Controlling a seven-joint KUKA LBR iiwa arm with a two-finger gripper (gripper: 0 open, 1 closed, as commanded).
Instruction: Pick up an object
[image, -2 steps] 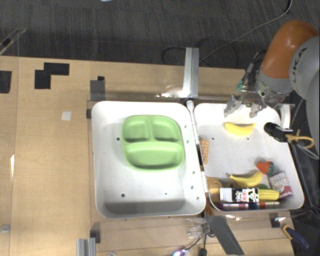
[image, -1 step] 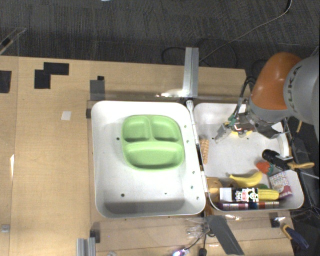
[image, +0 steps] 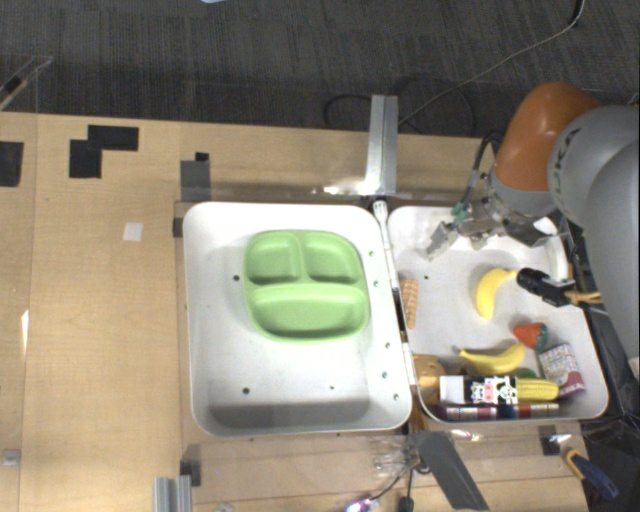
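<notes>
Candidate pick: upper banana (image: 491, 289), lying loose mid right bin (image: 430, 225), apart from the clutter. End effector (image: 463, 228) sits at the bin's far end, up and left of that banana, not touching anything; fingers look spread, nothing between them

Judgement on doing the step well: go for the upper banana, it has free floor all round. Line the fingers across its short width, come straight down, close only once both fingers straddle it. Avoid the near-edge pile, too tightly packed for a clean grasp

Counts, right bin: 2 bananas, second banana (image: 492, 357) lower down against the pile; 1 red-and-green piece (image: 531, 333), maybe a strawberry; 1 orange ridged strip (image: 410, 303) by the left wall; several boxes and packets (image: 500, 390) along the near edge, can't separate them reliably

Left bin (image: 215, 330): 1 green divided tray (image: 303, 282), 3 compartments

2 bins total on the tabletop (image: 90, 340)
</notes>
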